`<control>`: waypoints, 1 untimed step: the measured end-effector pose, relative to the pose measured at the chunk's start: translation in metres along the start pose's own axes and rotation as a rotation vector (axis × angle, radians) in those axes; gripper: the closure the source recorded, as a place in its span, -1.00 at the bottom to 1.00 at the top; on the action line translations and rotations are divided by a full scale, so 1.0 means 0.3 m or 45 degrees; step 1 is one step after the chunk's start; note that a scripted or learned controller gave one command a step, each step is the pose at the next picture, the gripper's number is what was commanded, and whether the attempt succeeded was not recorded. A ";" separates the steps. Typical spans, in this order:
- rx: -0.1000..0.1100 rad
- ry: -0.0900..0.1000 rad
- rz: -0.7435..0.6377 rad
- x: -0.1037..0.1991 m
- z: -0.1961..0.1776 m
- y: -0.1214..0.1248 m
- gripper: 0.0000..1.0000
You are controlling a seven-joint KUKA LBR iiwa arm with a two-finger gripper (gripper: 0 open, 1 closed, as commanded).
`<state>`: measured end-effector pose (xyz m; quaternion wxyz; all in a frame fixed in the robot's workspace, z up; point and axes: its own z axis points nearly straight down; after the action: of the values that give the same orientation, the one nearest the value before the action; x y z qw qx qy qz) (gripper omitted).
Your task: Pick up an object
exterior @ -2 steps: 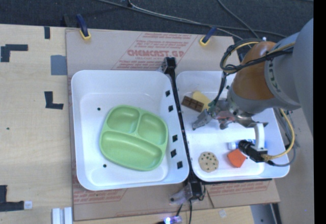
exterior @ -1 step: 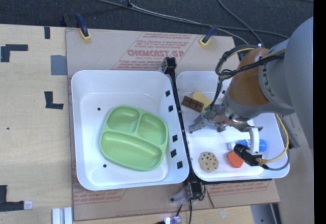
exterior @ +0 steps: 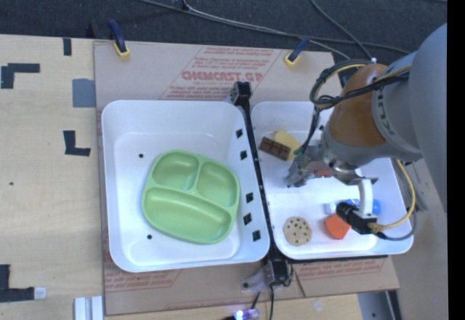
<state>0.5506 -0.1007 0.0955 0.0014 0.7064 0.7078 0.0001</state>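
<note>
Lying in the right bin (exterior: 392,246), the brown and yellow block (exterior: 278,145) is the object closest to the gripper (exterior: 298,174). It rests near the upper left part of that bin, just beside the black divider (exterior: 251,166) between the two bins. Its long axis runs from the upper right to the lower left in the camera view, a little tilted, with the yellow part toward the upper right and the brown part toward the lower left. From the gripper, the block lies up and to the left, near but apart; I see no contact between them.

The gripper hangs low over the middle of the right bin, and whether its fingers are released or clenched I cannot tell, because the dark metal parts blur together. Nothing is visible between them.

Lower in the same bin lie a round cookie (exterior: 296,230), an orange piece (exterior: 336,226) and a small blue and white object (exterior: 360,206), all on the near side of the gripper. The left bin (exterior: 120,129) holds a green divided plate (exterior: 192,196), well apart from the arm.

In my judgement, to take the block the gripper should move up-left and close across its short side.
</note>
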 end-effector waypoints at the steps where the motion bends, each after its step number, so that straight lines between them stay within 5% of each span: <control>1: -0.002 0.003 0.000 0.027 -0.197 -0.008 1.00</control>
<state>0.5480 -0.0926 0.1546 0.0011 0.7063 0.7080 0.0013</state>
